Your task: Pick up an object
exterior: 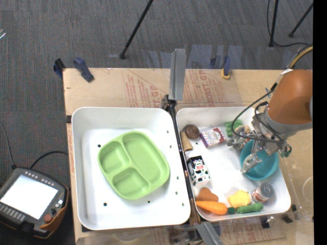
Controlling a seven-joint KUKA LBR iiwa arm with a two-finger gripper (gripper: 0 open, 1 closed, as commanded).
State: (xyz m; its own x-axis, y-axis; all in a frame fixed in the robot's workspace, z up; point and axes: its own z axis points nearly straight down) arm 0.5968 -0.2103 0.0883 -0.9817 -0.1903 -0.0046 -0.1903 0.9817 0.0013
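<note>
My gripper [254, 158] hangs low over the right bin [225, 115], at the left rim of a teal bowl [265, 168]. The arm's orange band [291, 97] rises above it and hides part of the bowl. Several small things lie loose in this bin. Near the back left are a brown round piece [192, 131] and a purple-and-white packet [213, 136], and a black-and-white cow-print carton [199, 170] sits at the left. Along the front lie a carrot [211, 207], a yellow piece [238, 198], a green pickle [249, 207] and a small can [263, 192].
The left bin [87, 137] holds a light green divided plate [134, 165]. A grey post [178, 78] stands behind the seam between the bins. A handheld screen [28, 200] lies on the floor at the lower left. Tripod legs [138, 27] stand beyond the bench.
</note>
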